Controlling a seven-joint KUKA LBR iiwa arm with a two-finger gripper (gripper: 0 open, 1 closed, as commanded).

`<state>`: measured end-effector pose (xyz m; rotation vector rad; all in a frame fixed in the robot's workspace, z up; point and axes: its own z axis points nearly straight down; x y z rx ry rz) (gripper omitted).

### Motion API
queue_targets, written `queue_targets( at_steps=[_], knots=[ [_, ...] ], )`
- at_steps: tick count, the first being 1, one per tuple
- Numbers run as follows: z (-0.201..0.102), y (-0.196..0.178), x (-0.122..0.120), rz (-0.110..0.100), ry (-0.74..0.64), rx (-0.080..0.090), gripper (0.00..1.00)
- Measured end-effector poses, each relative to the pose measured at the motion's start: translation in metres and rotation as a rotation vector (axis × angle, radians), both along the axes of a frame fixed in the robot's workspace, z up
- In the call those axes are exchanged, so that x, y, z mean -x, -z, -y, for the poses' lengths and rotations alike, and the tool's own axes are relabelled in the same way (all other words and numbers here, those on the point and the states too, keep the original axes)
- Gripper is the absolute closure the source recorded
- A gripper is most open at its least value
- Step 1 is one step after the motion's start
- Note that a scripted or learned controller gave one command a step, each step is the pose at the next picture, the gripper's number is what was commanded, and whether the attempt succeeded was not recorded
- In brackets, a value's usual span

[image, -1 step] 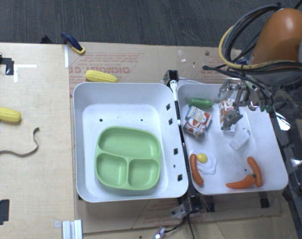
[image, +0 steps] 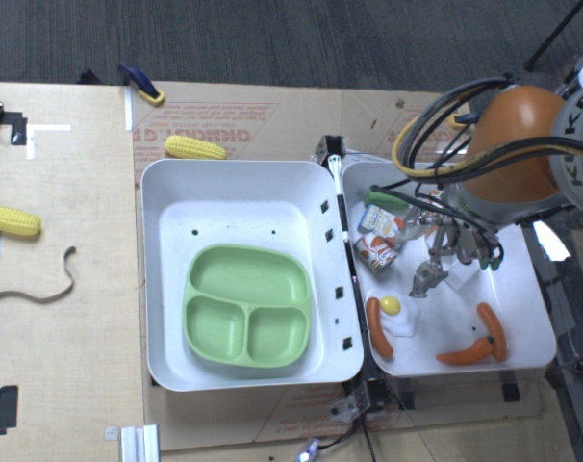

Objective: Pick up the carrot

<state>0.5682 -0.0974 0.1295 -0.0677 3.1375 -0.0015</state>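
Carrot point(image: 465, 354) orange, slim, tapered, lying flat in rt bin point(image: 532, 349), jaws point(image: 424, 282) above, apart, state unclear.

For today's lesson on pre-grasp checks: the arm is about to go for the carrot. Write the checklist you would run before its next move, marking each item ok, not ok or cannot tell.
1. Carrot in view, lying near the front wall of the right bin: ok.
2. Nothing resting on top of the carrot: ok.
3. Carrot free of neighbours: not ok, a sausage meets its right end.
4. End effector over the carrot: not ok, it hangs further back and to the left in the bin.
5. End effector open: cannot tell.
6. Other items away from the carrot: ok, the second sausage and the egg lie apart to the left.
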Motion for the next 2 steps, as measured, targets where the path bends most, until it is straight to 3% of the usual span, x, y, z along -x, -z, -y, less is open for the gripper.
queue_targets(
  at_steps=[1, 2],
  knots=[
    [-0.005, 0.032, 0.06, -0.001, 0.094, -0.001, 0.0],
    [0.01, 0.038, 0.09, -0.002, -0.24, 0.0, 0.0]
  ],
)
